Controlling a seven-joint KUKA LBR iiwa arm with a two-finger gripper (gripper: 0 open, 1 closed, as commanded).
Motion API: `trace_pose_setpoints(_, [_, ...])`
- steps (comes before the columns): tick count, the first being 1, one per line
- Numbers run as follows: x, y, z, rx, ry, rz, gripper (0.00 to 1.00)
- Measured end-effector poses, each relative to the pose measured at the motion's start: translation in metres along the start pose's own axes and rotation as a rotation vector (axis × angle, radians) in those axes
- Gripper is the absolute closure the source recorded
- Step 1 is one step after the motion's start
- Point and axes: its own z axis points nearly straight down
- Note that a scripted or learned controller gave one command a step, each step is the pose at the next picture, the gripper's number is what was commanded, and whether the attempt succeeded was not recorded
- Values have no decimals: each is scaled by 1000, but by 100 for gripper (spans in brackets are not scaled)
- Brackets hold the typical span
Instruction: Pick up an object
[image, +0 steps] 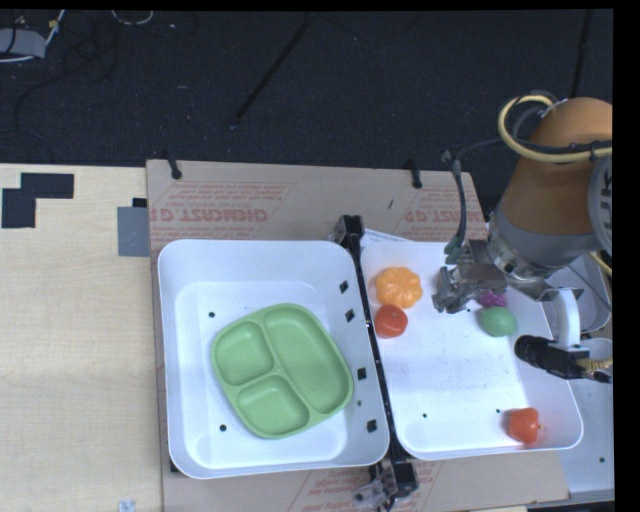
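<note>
Plainly a robotics lab test bench: two shallow white plastic bins (180, 300) clamped side by side on a printed cardboard sheet (260, 205), pale wooden benchtop (70, 330), loose black cables (270, 60) over dark carpet, grey-and-orange industrial arm (550, 190) at right.

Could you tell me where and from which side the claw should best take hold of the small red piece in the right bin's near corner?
I would grip the small red piece across its rounded middle, coming straight down from above. It lies close to the right bin's corner walls, so a sideways approach looks cramped, while its top is open.
</note>
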Motion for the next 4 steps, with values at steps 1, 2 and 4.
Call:
trace_pose_setpoints(1, [43,0,4,0,0,0,100])
trace_pose_setpoints(2, [98,-11,22,2,0,0,100])
trace_pose_setpoints(4, [148,-6,23,0,-3,2,0])
